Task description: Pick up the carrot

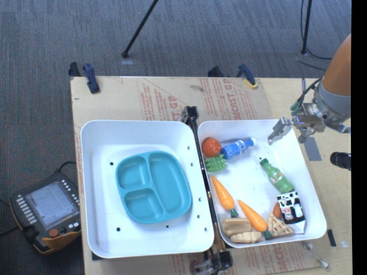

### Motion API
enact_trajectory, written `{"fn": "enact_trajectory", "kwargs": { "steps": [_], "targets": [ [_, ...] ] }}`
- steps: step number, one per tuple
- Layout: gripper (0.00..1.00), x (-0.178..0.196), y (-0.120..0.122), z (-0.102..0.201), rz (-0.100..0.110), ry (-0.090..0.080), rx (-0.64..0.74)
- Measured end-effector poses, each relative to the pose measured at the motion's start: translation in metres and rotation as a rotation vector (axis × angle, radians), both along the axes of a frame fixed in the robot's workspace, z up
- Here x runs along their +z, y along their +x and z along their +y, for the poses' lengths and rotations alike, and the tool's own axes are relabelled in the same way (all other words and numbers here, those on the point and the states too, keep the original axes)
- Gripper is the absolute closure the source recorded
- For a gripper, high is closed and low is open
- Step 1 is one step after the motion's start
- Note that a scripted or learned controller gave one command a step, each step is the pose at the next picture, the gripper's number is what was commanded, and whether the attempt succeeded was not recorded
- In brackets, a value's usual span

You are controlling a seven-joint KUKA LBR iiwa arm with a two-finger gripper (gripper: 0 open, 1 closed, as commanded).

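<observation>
— Jaws first: can you read them?

— You can't tell; the gripper (285, 128) hangs at the right bin's (312, 202) far rim, too small to judge, with nothing visibly held.

— Where's your carrot?

— Two lie in that bin. The nearer-to-divider carrot (223, 194) sits just below the green leafy toy (216, 164); the second carrot (252, 215) lies beside the bread roll (237, 227). Both are smooth orange tapered cones, long axes slanting toward the bin's near right corner.

— Direction from the gripper?

— Toward the camera and leftward, past the green bottle (277, 176).

Grey arm (335, 90) reaches in from right, pincer (287, 128) hanging empty.
</observation>
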State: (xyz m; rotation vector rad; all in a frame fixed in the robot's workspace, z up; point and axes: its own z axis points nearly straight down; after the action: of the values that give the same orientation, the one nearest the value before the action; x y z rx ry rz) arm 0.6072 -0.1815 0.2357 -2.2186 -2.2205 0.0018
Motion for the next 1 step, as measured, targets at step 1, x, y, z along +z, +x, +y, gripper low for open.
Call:
{"fn": "enact_trajectory", "kwargs": {
  "steps": [1],
  "targets": [
    [0.00,-0.0894,-0.0654,0.0498,0.003,0.002,0.052]
  ]
}}
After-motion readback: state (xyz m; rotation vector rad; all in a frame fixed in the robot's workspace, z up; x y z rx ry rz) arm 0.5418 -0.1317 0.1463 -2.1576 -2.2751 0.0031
